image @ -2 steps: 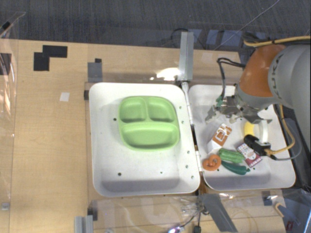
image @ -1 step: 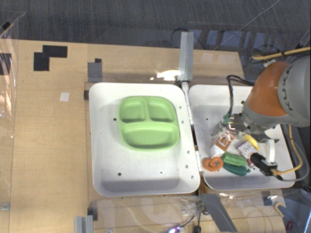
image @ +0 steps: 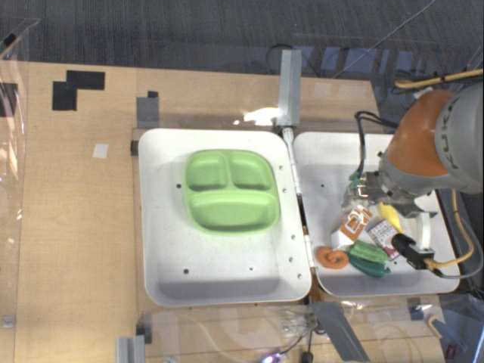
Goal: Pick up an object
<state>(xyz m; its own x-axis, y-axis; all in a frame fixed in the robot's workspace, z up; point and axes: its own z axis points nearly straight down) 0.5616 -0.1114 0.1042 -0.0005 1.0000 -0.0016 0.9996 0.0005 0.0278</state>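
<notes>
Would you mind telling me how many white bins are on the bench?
2. The left bin holds a green divided plate; the right bin holds small items beneath the arm, which may hide more.

no readable text, labels or numbers anywhere

Green divided plate (image: 230, 189) in a white bin (image: 162, 225); orange ring (image: 331, 258), green pepper (image: 369, 258), yellow piece (image: 389, 218).

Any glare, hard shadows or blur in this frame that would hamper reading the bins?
Camera view: bright glare patch on the bench by the left bin's far rim; soft shadow along that bin's near wall; green divided plate sharp; small items under the arm in the right bin crowded, hard to identify.
</notes>
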